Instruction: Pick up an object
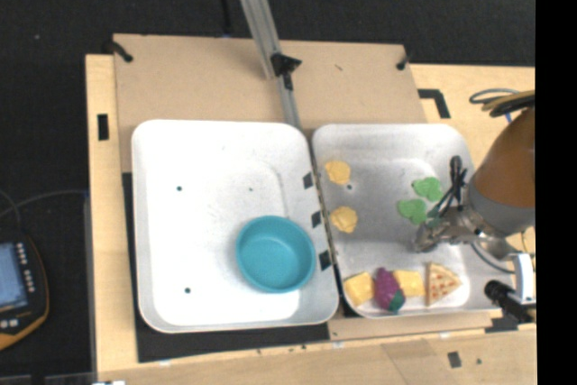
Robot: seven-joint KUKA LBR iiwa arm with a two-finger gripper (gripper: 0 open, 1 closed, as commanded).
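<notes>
I see the gripper [431, 239] low in the right bin [379, 140] — jaw state, I can't tell — green pieces [420, 199] just above it, pizza slice [442, 282] just below.

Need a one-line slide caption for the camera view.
Claw low in the right bin near green pieces and a pizza slice; blue bowl in the left bin.
</notes>
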